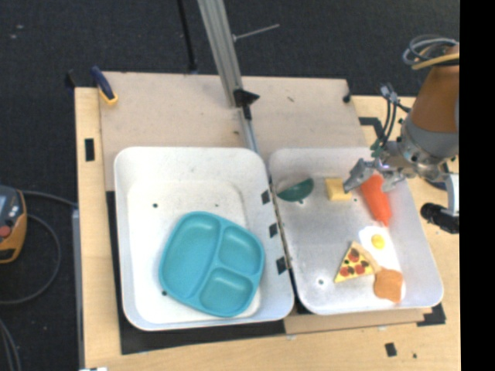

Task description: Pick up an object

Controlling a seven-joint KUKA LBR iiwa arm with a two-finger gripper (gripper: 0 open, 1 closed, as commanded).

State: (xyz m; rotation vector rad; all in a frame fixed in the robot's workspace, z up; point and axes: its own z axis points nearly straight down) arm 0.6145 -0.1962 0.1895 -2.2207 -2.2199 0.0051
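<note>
Over the right bin [433, 284], end effector [377, 171] sits low at the carrot's [377, 198] top end; grip state unclear. Nothing lifted yet: carrot, cheese [337, 190], pizza slice [356, 263] all lie flat.

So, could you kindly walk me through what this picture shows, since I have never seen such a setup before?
One fixed camera looks down at a slant on a bench with two shallow white bins. The grey machine with the orange band at the right is a robot arm; its gripper hangs over the right bin, by a toy carrot. Whether it grips anything, I cannot tell. That bin also holds a yellow block, a green piece, a fried egg, a pizza slice and an orange lump. The left bin holds a blue divided plate.
</note>
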